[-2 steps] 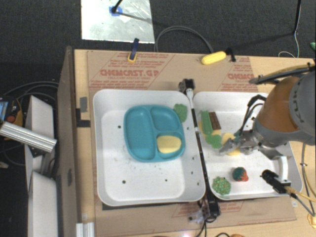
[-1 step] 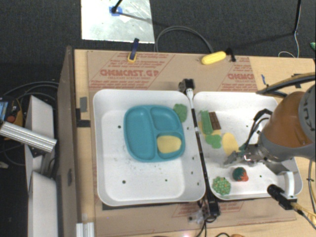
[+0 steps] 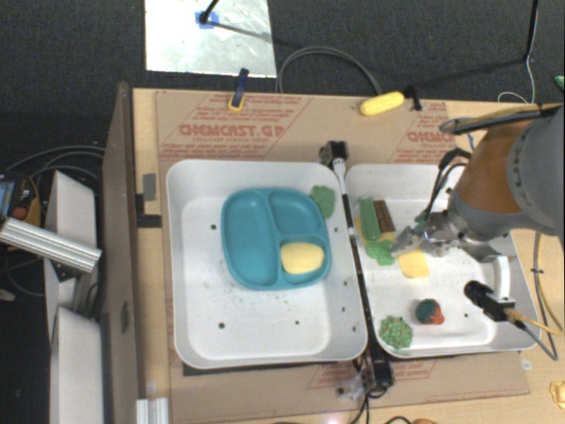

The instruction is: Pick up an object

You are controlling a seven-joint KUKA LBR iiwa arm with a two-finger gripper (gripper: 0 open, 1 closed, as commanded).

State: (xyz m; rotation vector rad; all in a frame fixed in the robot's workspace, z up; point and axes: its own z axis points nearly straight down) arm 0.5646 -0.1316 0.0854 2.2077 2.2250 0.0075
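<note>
A pale yellow soft block (image 3: 413,265) lies on the floor of the right shallow white bin (image 3: 494,336), near its middle, and the grey arm's two-finger gripper (image 3: 418,235) hangs just at its 12 o'clock, tips close above its upper edge. Nothing sits between the fingers, and whether they stand apart or together cannot be told. At 9 o'clock of the yellow block, a small green leafy lump (image 3: 381,253) rests just beside it, with an upright green stick (image 3: 368,218) and a brown ridged bar (image 3: 383,215) side by side at 11 o'clock. At 5 o'clock lies a ball of red and dark green (image 3: 429,311); at 7 o'clock, near the bin's front corner, a round knobbly green piece (image 3: 396,331). Across the divider, the left shallow white bin (image 3: 199,325) bears a blue compartment plate (image 3: 252,237), whose lower right compartment holds a rounded yellow lump (image 3: 302,258). A green leafy piece (image 3: 323,200) touches the plate's 2 o'clock rim
</note>
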